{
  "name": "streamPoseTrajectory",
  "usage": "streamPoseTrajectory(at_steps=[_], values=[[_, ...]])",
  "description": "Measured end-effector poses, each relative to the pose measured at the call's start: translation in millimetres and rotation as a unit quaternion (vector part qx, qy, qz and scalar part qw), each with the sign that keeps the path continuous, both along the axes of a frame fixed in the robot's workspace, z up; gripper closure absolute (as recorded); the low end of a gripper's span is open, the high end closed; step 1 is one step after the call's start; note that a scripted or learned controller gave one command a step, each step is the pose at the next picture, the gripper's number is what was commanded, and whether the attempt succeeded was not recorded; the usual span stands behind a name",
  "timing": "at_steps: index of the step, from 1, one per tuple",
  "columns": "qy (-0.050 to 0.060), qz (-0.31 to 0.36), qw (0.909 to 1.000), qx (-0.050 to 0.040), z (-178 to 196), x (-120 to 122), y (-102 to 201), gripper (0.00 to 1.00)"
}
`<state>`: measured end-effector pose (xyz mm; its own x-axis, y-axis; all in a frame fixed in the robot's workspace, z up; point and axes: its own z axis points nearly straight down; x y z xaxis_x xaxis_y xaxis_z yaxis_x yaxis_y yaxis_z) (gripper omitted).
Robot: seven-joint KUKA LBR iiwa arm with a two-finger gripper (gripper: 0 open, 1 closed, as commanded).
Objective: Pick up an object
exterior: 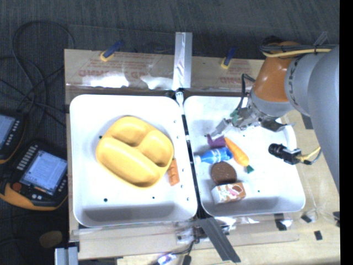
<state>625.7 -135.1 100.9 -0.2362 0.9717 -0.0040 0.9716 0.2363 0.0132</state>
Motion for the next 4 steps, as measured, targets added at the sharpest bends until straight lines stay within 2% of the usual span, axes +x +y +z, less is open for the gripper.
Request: streamPoseTrajectory(at_steps=[1, 2, 3, 4], values=[[0.0, 0.07, 0.9976, -0.0025, -10.9, -60.8, 9.3, 0.0], [-0.003, 0.069, 0.9976, -0.0022, 0.6, -58.8, 9.4, 1.0], [0.007, 0.016, 0.9998, -0.0004, 91.6, -6.8, 99.8, 1.0], [0.008, 0.016, 0.9998, -0.0005, 91.3, -6.9, 99.6, 0.0]])
